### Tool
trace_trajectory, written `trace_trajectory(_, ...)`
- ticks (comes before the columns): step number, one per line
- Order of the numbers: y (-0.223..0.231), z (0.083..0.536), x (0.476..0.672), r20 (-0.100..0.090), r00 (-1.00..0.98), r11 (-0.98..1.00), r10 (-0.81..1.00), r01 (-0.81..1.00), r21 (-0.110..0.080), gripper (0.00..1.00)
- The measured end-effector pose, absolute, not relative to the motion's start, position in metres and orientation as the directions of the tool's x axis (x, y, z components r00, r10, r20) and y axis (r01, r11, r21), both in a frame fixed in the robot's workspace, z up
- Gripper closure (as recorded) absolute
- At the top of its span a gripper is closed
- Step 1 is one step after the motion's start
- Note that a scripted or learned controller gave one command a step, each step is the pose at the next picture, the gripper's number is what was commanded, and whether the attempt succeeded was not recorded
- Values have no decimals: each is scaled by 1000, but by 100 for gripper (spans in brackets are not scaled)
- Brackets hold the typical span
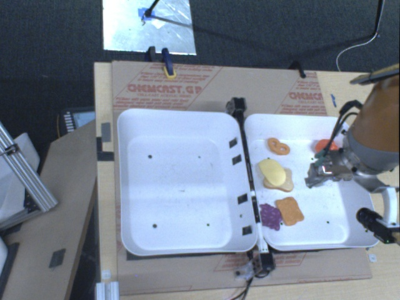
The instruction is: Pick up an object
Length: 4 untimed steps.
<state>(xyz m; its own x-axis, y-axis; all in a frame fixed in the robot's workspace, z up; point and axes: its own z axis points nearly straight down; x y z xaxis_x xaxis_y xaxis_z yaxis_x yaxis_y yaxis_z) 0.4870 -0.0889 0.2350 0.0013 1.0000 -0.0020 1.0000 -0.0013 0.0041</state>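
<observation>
Arm enters from frame right; pincer [317, 175] hangs low over the right bin [312, 235], right of centre. Whether it is spread or pressed together: cannot tell. Right bin contents, all left of the pincer: pretzel-shaped piece [279, 146] uppermost, yellow lump [272, 171] below, orange slab [289, 210], purple cluster [270, 215] lowest. Red-orange item [322, 145] just above the pincer. Left bin [181, 120] alongside on the worktop [187, 80].

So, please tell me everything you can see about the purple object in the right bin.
The purple object looks like a small bunch of toy grapes, bumpy and matte, probably plastic. It lies flat on the floor of the right bin, in the lower left corner close to the divider between the bins. Its right side is against or very near the orange toast-like piece. The hand is away from it.
</observation>
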Motion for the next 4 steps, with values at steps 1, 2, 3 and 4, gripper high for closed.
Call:
trace_trajectory(1, -45, 252, 533, 0, -7, 7, 1000, 1000, 6, 100)
trace_trajectory(2, 6, 330, 528, 1, -10, 10, 1000, 1000, 9, 100)
trace_trajectory(3, 77, 410, 486, 5, -13, 13, 1000, 1000, 11, 100)
trace_trajectory(4, 133, 543, 492, 6, -11, 11, 1000, 1000, 17, 100)
